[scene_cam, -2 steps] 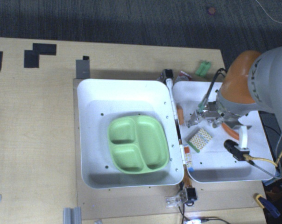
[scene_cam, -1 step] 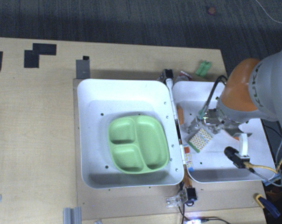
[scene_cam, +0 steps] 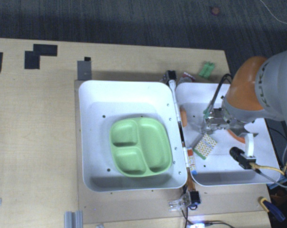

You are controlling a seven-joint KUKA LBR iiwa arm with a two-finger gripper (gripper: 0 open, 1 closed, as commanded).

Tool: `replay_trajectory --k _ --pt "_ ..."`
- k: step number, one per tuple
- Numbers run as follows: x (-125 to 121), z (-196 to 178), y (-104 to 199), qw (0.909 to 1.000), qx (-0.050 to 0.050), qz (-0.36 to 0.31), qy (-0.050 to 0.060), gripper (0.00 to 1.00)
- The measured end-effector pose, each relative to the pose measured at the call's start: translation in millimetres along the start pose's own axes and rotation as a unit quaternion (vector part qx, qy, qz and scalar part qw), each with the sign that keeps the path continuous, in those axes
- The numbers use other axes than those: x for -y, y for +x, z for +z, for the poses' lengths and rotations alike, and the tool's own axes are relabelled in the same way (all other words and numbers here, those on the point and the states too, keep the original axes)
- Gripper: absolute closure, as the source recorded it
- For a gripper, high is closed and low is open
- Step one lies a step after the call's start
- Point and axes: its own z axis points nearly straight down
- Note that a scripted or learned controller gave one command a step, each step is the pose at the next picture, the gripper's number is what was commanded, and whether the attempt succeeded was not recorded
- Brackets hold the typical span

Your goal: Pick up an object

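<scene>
Green tray [scene_cam: 140, 146]; white bins [scene_cam: 93, 127]; perhaps dotted card [scene_cam: 204, 147].

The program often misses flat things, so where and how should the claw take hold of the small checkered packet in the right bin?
The checkered packet lies flat and turned diamond-wise on the floor of the right bin. Probably best to come straight down from above, pinching across its two opposite long edges near the middle. The claw hangs just above its upper corner.

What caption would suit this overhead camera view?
Robot arm's claw lowered into the right bin above a patterned packet; green divided plate in the left bin.
</scene>
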Motion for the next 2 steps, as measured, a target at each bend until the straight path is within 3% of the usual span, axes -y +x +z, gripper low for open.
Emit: replay_trajectory --k 1,2 --pt "0.1 0.1 0.0 1.0 0.0 0.0 0.0 0.0" --pt "33.4 10.9 2.2 1.0 0.0 0.001 0.001 0.0"
